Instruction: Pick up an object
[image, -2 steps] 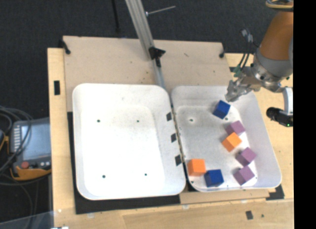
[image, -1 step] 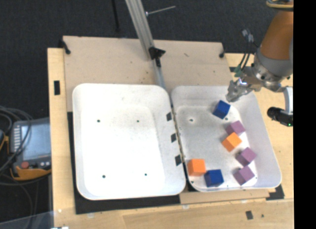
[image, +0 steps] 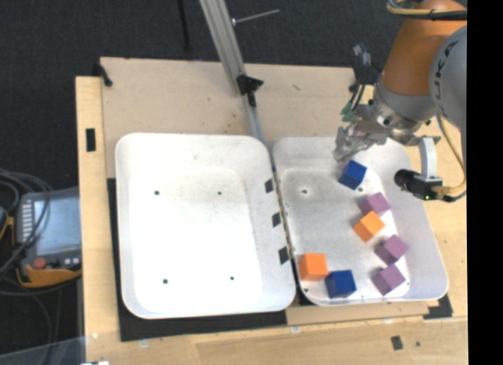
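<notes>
A: Where is the gripper sitting?
B: It's hanging at the right bin's twelve o'clock, just above a blue cube lying at its five o'clock.
A: Holding?
B: I cannot tell.

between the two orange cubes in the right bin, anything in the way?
No. In the camera view, only bare white floor of the right bin lies between the upper orange cube and the lower orange cube.

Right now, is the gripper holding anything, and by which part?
It cannot be told. The gripper sits just above a blue cube in the right bin, but no cube shows between its fingers.
</notes>
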Robot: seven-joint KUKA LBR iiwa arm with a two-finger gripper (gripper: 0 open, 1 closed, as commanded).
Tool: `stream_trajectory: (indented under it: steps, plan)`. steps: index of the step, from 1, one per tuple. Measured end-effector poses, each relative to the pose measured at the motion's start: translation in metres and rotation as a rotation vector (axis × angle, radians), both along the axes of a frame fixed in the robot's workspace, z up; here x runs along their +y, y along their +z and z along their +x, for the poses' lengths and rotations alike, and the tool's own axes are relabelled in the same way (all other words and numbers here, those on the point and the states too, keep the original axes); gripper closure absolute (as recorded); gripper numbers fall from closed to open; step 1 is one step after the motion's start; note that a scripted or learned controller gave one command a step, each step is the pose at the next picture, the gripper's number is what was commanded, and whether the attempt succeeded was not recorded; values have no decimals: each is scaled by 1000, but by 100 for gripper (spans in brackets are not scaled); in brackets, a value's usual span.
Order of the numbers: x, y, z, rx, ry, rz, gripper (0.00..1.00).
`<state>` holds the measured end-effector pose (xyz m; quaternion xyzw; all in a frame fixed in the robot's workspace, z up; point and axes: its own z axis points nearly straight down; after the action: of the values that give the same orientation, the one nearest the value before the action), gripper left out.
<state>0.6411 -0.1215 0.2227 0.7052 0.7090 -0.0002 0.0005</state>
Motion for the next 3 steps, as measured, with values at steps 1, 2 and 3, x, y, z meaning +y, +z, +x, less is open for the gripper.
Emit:
stream_trajectory:
  steps: [1, 2, 3]
  plan:
    - [45, 9, 9, -2, 1, 2, 100]
    - [91, 19, 11, -2, 2, 2, 100]
    - [152, 16, 10, 0, 2, 2, 100]
